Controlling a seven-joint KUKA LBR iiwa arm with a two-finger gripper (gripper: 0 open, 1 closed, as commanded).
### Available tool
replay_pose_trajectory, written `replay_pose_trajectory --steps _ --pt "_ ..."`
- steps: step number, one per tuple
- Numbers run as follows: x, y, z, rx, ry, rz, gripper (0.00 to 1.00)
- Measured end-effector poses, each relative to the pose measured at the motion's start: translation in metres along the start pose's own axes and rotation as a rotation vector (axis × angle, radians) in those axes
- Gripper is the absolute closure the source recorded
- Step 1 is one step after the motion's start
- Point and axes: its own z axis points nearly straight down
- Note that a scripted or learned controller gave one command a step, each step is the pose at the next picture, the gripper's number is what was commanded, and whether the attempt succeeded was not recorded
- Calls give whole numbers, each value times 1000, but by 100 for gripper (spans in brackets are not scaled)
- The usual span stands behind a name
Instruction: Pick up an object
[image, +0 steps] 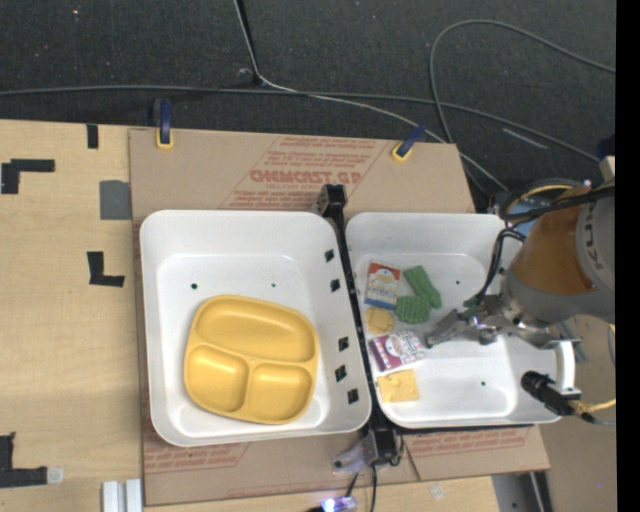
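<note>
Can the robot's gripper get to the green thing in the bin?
Probably yes. The gripper sits low in the right bin, just beside the green thing, which lies uncovered with nothing between them.

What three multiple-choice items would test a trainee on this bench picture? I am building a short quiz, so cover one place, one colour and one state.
1. Where does the yellow tray lie?
A. In the left bin
B. In the right bin
C. On the cardboard

2. What colour is the soft item beside the small packet?
A. Red
B. Green
C. Black

3. How does the claw stand?
A. Over the left bin
B. Low in the right bin
C. Outside both bins

Key: 1 A, the tray fills the left bin. 2 B, it is plainly green. 3 B, the claw reaches among the small items in the right bin.
</note>
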Motion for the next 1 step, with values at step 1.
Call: replay_pose_trajectory --steps 1 --pt "-1 1 -14 -4 -2 0 100"
